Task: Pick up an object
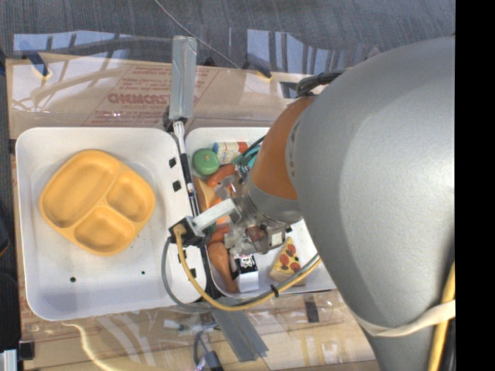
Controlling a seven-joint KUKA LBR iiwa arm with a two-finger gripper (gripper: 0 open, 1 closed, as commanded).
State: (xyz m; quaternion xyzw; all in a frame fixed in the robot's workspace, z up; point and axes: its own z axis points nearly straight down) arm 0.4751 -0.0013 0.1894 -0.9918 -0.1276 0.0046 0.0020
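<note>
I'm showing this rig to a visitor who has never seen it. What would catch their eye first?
Most striking is the big grey arm with its orange band, reaching in from the right over the right bin. Next is the yellow divided plate lying alone in the left bin. Under the arm sits a clutter of toy food, among it a green round piece and a pizza slice.

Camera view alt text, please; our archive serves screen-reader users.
A grey arm with an orange band reaches from the right over the right bin, crowded with toy food including a pizza slice. The left bin holds a yellow divided plate.
</note>
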